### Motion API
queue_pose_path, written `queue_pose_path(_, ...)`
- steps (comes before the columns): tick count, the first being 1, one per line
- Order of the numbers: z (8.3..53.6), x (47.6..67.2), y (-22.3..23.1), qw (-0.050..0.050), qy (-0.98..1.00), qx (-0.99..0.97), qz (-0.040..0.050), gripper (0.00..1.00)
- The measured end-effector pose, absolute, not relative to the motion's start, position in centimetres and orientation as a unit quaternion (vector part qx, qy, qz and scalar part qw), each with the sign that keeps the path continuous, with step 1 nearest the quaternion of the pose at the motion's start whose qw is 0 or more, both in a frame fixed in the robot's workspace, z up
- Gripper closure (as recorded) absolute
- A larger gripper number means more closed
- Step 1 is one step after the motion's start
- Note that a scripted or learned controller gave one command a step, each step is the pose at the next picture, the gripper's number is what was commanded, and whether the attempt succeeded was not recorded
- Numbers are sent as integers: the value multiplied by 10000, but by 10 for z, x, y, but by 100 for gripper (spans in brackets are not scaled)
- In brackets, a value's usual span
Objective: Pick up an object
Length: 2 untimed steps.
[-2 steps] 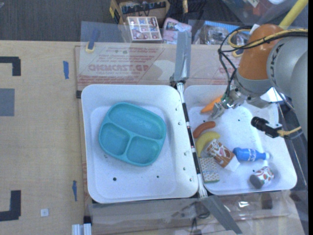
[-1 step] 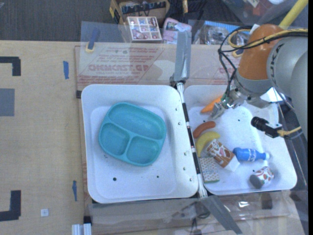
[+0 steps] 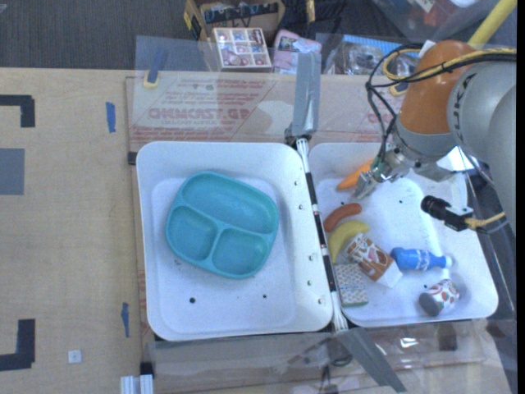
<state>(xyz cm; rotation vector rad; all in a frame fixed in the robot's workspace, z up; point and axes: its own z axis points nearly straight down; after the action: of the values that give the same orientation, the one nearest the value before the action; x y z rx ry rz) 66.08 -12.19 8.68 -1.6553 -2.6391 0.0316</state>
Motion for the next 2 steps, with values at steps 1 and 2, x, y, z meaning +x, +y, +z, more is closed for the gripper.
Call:
queue_pose_path(1, 87, 661, -122, 131, -8470, -5313, 101, 0)
queue_pose_path(2, 87, 661, -122, 131, -8471, -5313, 100, 0)
